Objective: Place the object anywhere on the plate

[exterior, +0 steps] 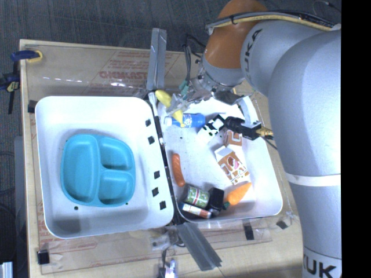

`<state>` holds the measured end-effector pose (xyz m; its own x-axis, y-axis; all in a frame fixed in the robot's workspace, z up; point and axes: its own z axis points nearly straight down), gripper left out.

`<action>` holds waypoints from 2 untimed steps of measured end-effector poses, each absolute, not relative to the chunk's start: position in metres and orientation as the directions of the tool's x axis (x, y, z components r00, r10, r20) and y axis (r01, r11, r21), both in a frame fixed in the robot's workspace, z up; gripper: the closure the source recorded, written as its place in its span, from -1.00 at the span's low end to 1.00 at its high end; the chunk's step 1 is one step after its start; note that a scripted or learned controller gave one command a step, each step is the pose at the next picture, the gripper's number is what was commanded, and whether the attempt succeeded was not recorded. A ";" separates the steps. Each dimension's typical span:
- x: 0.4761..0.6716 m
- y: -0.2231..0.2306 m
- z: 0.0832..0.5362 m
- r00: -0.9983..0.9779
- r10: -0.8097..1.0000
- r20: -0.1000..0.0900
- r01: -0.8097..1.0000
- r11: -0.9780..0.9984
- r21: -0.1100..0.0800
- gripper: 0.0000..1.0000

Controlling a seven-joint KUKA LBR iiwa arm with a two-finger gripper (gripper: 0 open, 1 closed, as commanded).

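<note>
Looming nearest, the grey arm (301,97) is reaching into the right bin (264,204); whether its fingers are parted, I cannot tell. Left bin (52,112) is carrying the blue plate (98,169). Carrot (239,193), sausage (177,169) are lying right.

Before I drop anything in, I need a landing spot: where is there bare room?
The blue plate has three bare compartments, and white floor rings it in the left bin. The right bin is crowded, free only between the sausage and carton.
</note>
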<state>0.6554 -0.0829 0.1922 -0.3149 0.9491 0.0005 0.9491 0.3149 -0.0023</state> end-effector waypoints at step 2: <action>0.605 -0.036 0.191 -0.283 0.959 0.000 0.959 0.283 -0.004 -1.00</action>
<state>0.6045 -0.0358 0.1912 -0.2827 0.9592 0.0004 0.9592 0.2827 -0.0039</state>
